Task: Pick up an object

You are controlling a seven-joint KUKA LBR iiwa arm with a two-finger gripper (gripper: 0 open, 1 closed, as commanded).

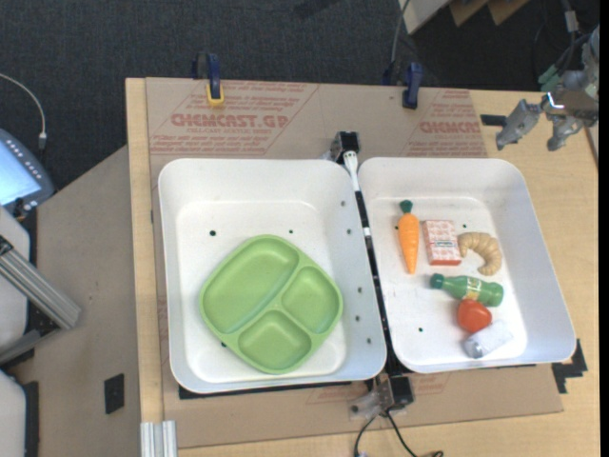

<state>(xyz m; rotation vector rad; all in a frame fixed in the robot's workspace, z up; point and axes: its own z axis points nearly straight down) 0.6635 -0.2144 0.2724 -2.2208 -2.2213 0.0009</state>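
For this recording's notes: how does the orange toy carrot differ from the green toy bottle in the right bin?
The orange toy carrot with a green top lies lengthwise up the view, near the left side of the right white bin; the green toy bottle lies crosswise, lower and nearer the middle. The carrot tapers to a point; the bottle widens from a narrow neck. The carrot lies apart; the bottle lies close against a red toy. Both lie flat.

Left bin (181,255): holding a green divided plate (271,302)
Counter (152,141): lying under brown printed cardboard
Clamps (211,72): two blue ones gripping the far edge
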